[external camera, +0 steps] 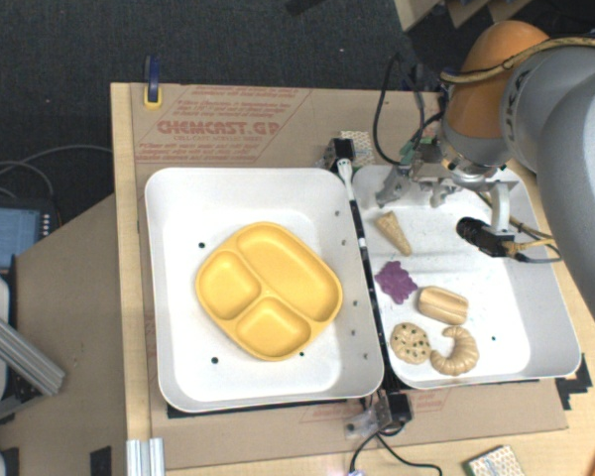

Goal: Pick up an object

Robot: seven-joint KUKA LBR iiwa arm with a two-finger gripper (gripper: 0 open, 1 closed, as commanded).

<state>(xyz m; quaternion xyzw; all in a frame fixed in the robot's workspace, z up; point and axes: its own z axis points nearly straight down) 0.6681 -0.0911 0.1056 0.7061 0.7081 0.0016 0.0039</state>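
We find our gripper low at the right bin's far edge, grip unreadable, the cone lying just left and nearer, its long axis pointing away from us.

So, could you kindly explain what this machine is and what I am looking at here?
It is a robot arm, grey with an orange band, filmed by one fixed camera looking down at a slant. It reaches in from the right over two shallow white bins. The left bin holds a yellow divided tray. The right bin holds toy food: a cone, a purple piece, a bread roll, a cookie and a croissant. Its gripper hangs above that bin's far end; nothing shows between its jaws.
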